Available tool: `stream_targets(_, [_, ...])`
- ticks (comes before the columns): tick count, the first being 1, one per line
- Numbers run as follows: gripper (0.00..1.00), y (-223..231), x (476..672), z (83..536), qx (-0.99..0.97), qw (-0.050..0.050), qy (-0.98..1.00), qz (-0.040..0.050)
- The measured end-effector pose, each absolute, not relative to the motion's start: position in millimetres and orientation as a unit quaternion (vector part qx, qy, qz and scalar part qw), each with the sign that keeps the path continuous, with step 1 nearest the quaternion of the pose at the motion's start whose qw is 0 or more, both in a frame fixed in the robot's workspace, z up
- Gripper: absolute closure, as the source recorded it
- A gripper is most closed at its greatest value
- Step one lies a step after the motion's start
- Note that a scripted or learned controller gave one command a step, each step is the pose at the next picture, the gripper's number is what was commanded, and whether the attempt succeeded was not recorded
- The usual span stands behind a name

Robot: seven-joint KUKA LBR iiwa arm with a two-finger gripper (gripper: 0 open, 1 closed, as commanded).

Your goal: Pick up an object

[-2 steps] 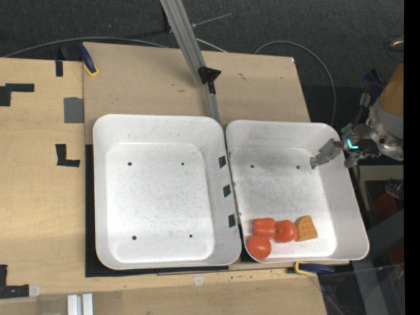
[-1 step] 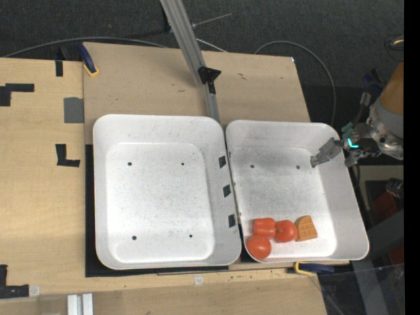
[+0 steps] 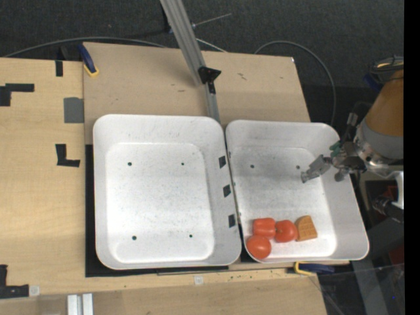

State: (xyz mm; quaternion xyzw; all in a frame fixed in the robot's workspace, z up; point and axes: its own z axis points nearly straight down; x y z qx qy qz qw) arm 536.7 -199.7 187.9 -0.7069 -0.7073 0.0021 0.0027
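Where the right bin (image 3: 341, 241) nears its front edge, three red tomatoes (image 3: 265, 227) lie touching in a cluster, with one tan cracker (image 3: 306, 228) just beside them on the right; the gripper (image 3: 319, 168) hangs over that bin's right side, well apart from them, with nothing between its fingers, though how far they are spread I cannot tell. Two white bins sit side by side, the left bin (image 3: 157, 189) speckled, on a wooden bench (image 3: 39, 143) marked with black tape; dark carpet lies beyond.
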Motion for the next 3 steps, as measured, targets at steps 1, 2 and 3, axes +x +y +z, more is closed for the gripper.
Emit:
stream_targets(1, [0.0, -198.5, 532.7, 144.0, -0.707, 0.002, -0.707, 0.0019])
stream_targets(2, [0.0, -197.4, 531.3, 89.9, -0.707, 0.003, -0.707, 0.0019])
stream_targets(3, [1.0, -197.2, 532.3, 102.8, -0.706, 0.001, -0.708, 0.0008])
